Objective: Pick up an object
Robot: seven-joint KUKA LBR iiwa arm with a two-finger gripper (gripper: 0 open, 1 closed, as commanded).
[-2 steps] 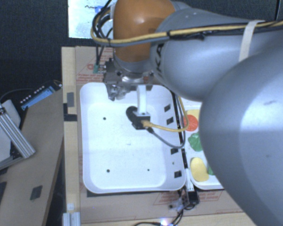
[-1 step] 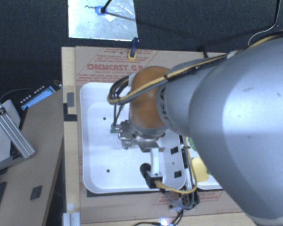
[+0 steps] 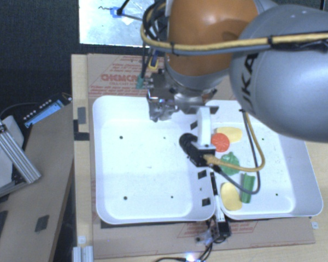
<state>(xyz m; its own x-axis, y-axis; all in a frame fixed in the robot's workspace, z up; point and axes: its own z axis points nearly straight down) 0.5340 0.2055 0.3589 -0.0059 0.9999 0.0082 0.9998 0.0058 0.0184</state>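
My gripper [image 3: 163,111] hangs below the orange wrist band over the far edge of the left bin [image 3: 120,201], near its back right corner. I see nothing in it. The objects lie in the right bin [image 3: 295,201]: a red round piece [image 3: 221,142] beside a pale yellow piece [image 3: 233,133], a green leafy piece [image 3: 229,161], a green cylinder [image 3: 248,186] and a yellow lump [image 3: 231,196]. The gripper is apart from all of them, up and to their left. The arm hides much of the right bin's far side.
A black cable fitting [image 3: 191,148] and a yellow cable [image 3: 235,167] from the arm hang over the divide between the bins. Brown cardboard [image 3: 115,75] lies under the bins. A metal frame [image 3: 13,152] stands at the left.
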